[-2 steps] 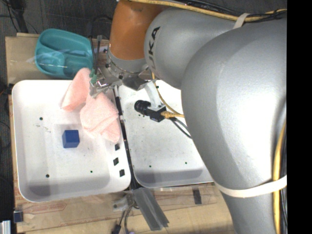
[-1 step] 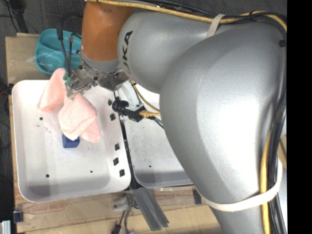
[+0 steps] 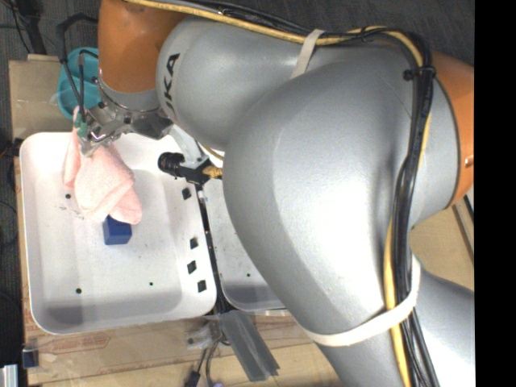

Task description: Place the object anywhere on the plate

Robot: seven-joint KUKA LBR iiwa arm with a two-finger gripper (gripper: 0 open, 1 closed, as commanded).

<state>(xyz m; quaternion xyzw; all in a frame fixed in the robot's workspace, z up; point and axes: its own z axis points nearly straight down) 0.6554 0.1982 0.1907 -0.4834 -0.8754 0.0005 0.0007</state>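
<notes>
A pink cloth [image 3: 101,182] hangs over the far part of the left white bin [image 3: 48,240]. Its top corner is pinched between the fingers of my gripper [image 3: 89,132], and its lower folds droop toward the bin floor. Just in front of the cloth's lower edge, a small blue block [image 3: 117,230] rests on the bin floor. The gripper sits below the orange wrist band [image 3: 129,43] at the bin's far edge. A teal object [image 3: 74,75] shows beyond the bin's far left corner, partly hidden by the wrist.
The grey arm [image 3: 322,176] covers most of the right bin; a strip of its near rim [image 3: 254,297] shows. A black fitting [image 3: 171,164] sticks out above the divide between the bins. The bench edge runs along the front.
</notes>
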